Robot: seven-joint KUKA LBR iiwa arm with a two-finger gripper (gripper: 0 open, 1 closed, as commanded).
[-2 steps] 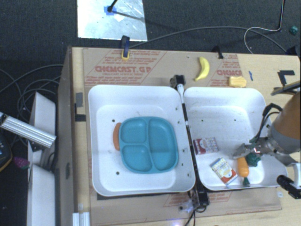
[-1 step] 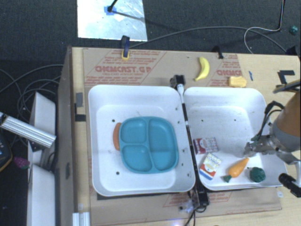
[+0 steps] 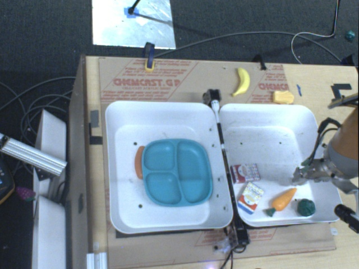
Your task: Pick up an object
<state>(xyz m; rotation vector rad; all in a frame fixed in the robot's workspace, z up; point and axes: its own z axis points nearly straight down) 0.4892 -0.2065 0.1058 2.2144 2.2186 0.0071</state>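
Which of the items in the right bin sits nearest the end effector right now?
The orange carrot, just below-left of the end effector; the green piece is slightly farther, the two small packets well left.

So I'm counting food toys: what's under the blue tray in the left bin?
An orange sausage-like piece pokes out at the blue tray's left edge; the rest beneath is covered.

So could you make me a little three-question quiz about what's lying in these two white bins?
1. True or false: the blue divided plate lies in the left bin.
2. Which item in the right bin lies nearest the end effector? A) red-and-white packet B) carrot C) white carton
3. Fill in: on the cardboard behind the bins lies a yellow ____.

Key: 1 true; 2 B; 3 banana.
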